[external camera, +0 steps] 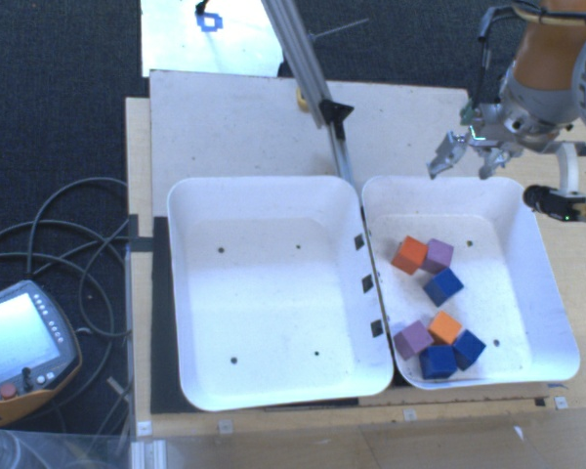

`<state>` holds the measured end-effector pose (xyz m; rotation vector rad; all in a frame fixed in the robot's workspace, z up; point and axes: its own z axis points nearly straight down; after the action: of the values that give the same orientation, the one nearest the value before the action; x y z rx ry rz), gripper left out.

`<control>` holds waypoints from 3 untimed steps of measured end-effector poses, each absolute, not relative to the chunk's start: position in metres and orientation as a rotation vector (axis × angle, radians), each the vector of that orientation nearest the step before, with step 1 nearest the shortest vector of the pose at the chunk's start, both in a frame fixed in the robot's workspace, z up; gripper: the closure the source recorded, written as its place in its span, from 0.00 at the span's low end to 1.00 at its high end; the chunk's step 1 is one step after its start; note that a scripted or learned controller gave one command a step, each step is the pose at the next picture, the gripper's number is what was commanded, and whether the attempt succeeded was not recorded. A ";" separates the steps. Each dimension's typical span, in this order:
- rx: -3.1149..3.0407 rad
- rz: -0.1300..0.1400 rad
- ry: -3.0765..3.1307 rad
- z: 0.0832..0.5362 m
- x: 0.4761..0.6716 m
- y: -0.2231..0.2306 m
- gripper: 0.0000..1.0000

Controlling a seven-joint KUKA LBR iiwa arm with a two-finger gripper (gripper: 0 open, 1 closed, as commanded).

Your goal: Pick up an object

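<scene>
Two shallow white bins sit side by side on a pale bench (244, 125), seen from above at a slant. The left bin (190, 213) has a bare white floor with a few small dark dots. The right bin (552, 301) holds seven small cubes in two loose groups. Nearer its middle, an orange cube (408, 255) touches a purple cube (438, 254), with a blue cube (442, 286) just below them. Toward the front edge, a second purple cube (412, 339), a second orange cube (445, 327) and two blue cubes (437, 362) (469, 348) crowd together, touching.

The arm (557, 47), grey with an orange band, reaches in from the upper right. Its tool (467, 160) hangs above the far rim of the right bin, fingers spread apart with nothing between them, well apart from every cube.

A grey handheld control pad (20, 345) with looping black cables (68, 233) lies off the bench on the left.
</scene>
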<state>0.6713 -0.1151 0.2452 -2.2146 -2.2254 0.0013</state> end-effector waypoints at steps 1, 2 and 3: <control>-2.216 -0.001 -2.230 0.248 0.672 -0.115 0.00; -2.217 0.002 -2.226 0.207 0.671 -0.115 0.00; -2.214 0.002 -2.227 0.159 0.677 -0.107 0.00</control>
<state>0.6772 -0.1070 0.1587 -2.2140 -2.2274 0.0018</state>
